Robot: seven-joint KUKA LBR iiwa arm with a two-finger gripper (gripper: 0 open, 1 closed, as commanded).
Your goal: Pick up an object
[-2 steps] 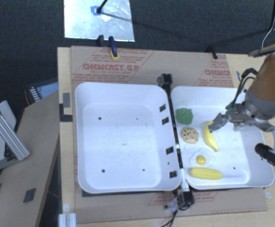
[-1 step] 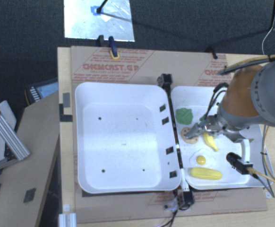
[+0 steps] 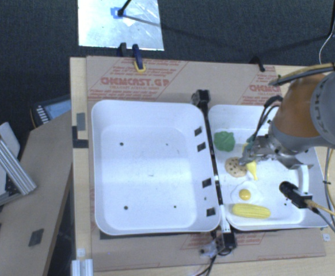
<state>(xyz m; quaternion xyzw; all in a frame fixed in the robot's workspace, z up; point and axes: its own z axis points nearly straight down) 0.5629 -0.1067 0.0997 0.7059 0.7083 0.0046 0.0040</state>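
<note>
Gripper (image 3: 250, 158) low in the right bin (image 3: 236, 117), wrist slanting in from the right. Apart or closed: cannot tell, the tip is too small and shadowed by the wrist. Nothing is visibly clamped. A yellow piece (image 3: 252, 172) sits just under the tip; contact cannot be confirmed. Cookie (image 3: 232, 165) is just beside the tip on its left, touching or nearly touching the yellow piece. Green lump (image 3: 224, 140) is near, up and left of the gripper. Egg (image 3: 245, 194) lies below the tip, corn (image 3: 251, 211) beyond that at the bin's near wall. Left bin (image 3: 150, 171) is well apart to the left. Judged target: yellow piece or cookie. Risks: the two lie so close that a close could catch both or pinch neither; the cookie is flat, so a descent stopping short gets no grip, while a side contact pushes it toward the wall between the bins; the yellow piece could squirt sideways onto the egg.
</note>
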